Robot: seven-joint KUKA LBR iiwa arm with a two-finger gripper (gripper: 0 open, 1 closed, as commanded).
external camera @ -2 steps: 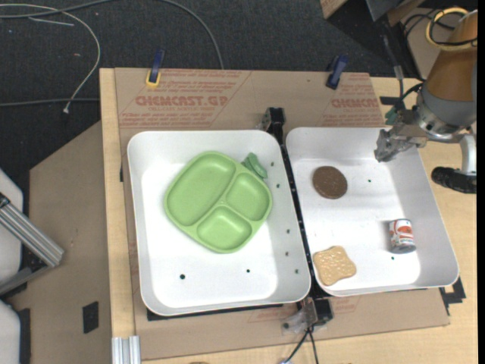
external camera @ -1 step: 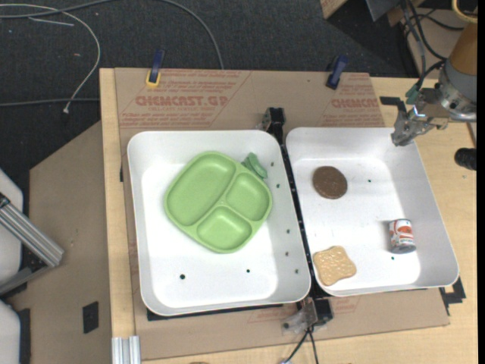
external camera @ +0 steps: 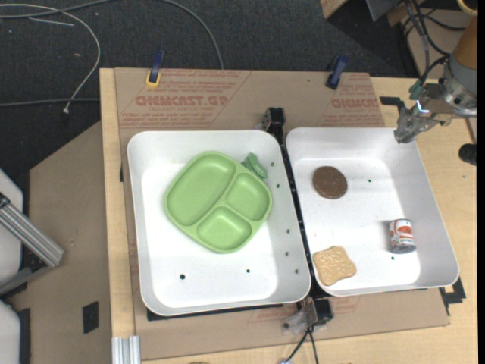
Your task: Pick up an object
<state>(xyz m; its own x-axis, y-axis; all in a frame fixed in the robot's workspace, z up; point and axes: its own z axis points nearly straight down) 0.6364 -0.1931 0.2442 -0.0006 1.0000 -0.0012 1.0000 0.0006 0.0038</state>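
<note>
The right bin [external camera: 424,196] holds three things: a brown round cookie [external camera: 330,182] near its back left, a small red and white can [external camera: 402,235] lying at its right side, and a tan square cracker [external camera: 334,265] at its front left. My gripper [external camera: 408,128] hangs over the bin's back right corner, well away from all three, with nothing between its fingers.
The left bin [external camera: 151,226] bears a green three-compartment plate [external camera: 219,201], with a small green item [external camera: 255,165] at the plate's back right rim. Clamps [external camera: 336,72] sit at the board's back edge. Cables trail over the dark floor behind.
</note>
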